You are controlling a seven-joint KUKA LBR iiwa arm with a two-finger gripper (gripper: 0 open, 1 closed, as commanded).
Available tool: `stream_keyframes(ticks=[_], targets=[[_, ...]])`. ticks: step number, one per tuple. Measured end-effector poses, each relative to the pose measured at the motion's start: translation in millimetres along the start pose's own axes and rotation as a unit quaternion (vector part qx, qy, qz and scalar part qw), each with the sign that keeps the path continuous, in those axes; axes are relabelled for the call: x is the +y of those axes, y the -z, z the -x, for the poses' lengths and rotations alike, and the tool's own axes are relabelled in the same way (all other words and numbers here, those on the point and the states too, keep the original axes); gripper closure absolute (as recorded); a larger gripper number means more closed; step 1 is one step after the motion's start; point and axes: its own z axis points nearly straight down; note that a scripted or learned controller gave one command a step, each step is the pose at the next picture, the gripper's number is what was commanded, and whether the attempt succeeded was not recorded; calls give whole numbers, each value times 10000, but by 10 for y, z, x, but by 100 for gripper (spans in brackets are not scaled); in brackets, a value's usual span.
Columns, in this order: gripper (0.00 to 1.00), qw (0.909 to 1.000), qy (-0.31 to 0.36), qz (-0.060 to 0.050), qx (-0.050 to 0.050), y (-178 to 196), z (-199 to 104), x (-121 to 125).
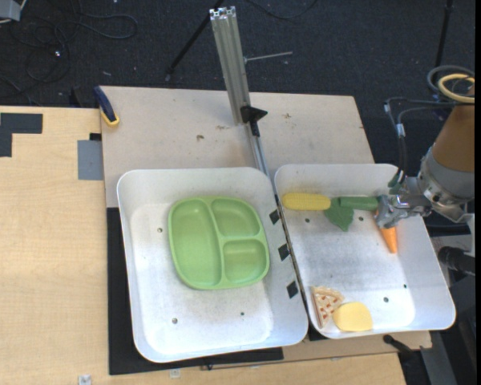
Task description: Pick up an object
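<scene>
Camera view: gripper [394, 207] low at right bin [361, 251] far-right edge, just above orange carrot [390, 238], beside green piece [349, 210]. Finger opening: cannot tell, nothing seen held. Corn [306, 202] lies along far edge near divider; waffle [326, 304] and yellow round piece [353, 317] crowd near-left corner. Likely target carrot, since arm hangs over it. Bin middle is bare, room to lift. Green plate [220, 242] in left bin [144, 295].

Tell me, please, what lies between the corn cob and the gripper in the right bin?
In the camera view, a green toy piece lies between the corn cob and the gripper, reaching toward it. An orange carrot sits just below the gripper.
</scene>
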Motion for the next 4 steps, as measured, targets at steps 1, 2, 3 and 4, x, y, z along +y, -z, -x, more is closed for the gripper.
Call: stream_keyframes(ticks=[1, 2, 3, 4], targets=[[100, 10000, 0, 8, -5, 621, 63, -12], [100, 10000, 14, -36, 17, 500, -473, -158], [100, 10000, 14, -31, 12, 567, -1016, -210], [100, 10000, 23, -37, 19, 518, -1636, -230]])
